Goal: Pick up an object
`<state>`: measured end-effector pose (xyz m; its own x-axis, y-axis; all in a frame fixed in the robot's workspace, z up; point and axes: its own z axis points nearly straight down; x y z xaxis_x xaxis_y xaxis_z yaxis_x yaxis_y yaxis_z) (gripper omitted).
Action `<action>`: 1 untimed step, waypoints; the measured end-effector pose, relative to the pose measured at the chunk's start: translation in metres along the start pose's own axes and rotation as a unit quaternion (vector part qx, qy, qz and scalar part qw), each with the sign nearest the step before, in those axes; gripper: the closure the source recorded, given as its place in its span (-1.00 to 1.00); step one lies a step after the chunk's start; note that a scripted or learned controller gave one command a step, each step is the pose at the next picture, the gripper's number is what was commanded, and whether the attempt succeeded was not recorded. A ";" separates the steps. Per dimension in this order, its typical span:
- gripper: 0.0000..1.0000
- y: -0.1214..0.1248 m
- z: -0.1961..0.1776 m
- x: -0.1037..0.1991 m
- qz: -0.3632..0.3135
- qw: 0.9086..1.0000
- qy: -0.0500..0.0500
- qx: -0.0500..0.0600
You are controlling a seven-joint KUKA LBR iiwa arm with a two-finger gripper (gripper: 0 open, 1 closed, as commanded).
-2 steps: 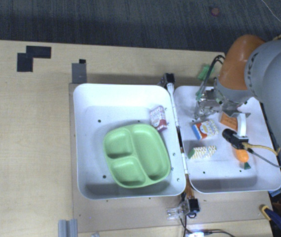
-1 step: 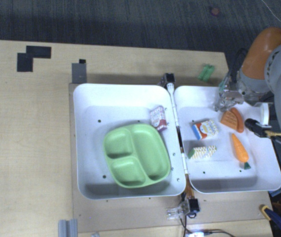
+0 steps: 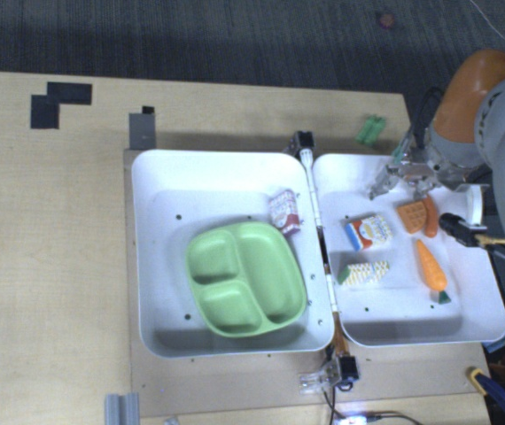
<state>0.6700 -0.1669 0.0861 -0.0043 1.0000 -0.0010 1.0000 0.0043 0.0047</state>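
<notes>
Two shallow white bins sit side by side on a pale wooden bench (image 3: 49,264). The left bin (image 3: 159,237) holds a green divided plate (image 3: 245,277) with three compartments, lying flat toward the bin's lower middle. Just above the plate's upper right corner, close to the wall between the bins, lies a small crumpled packet (image 3: 284,209), white with dark red on it. The right bin (image 3: 483,312) holds the loose items. A small box (image 3: 369,231), white with blue and orange print, lies near the bin's middle. Below it, apart from it, is a pale corn cob (image 3: 364,274) lying roughly level. To the right of the box sits an orange waffle-like piece (image 3: 415,215) with a reddish bit touching its right side. Below that lies a carrot (image 3: 431,266), slanting down and to the right, with its green end toward the bin's lower right. The grey arm (image 3: 501,118) with its orange band comes in from the right, and its gripper (image 3: 392,180) hangs over the upper part of the right bin, just above and to the left of the waffle-like piece. Nothing shows between its fingers, and I cannot tell whether they are spread or closed. A small green object (image 3: 370,130) lies on the bench beyond the right bin's far edge.
</notes>
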 end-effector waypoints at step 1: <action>-1.00 0.000 0.001 0.033 -0.001 1.000 0.001 0.001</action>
<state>0.6698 -0.1335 0.0852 -0.0059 1.0000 0.0002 1.0000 0.0059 0.0036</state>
